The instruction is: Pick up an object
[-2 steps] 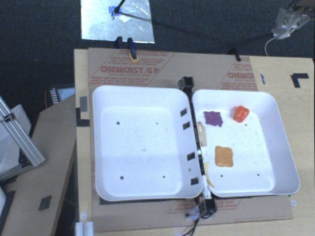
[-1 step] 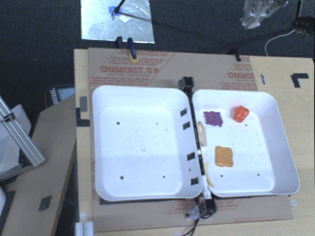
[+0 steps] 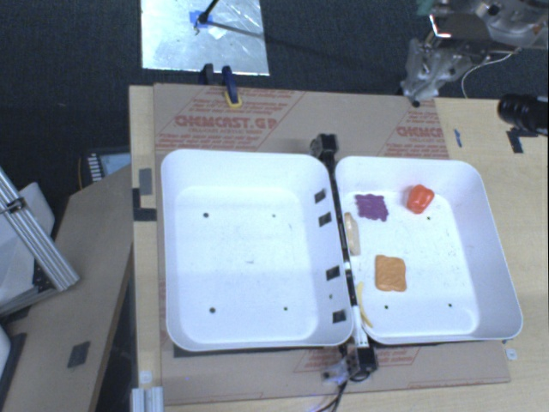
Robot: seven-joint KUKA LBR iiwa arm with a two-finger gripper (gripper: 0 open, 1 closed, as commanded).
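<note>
The right bin (image 3: 489,230) holds a purple piece (image 3: 371,206), a small red-orange object (image 3: 419,198), an orange-brown slab (image 3: 390,273) and a pale beige stick (image 3: 351,233) lying along its left wall. My gripper (image 3: 423,80) hangs high at the top right, beyond the far edge of the bins and well away from all the objects. Nothing shows between or under its fingers.
The left bin (image 3: 184,316) sits beside the right one, joined by a black-clipped divider (image 3: 330,221). A shiny metal plate (image 3: 204,22) lies on the dark floor at the back left. Aluminium framing (image 3: 30,239) stands at the left edge.
</note>
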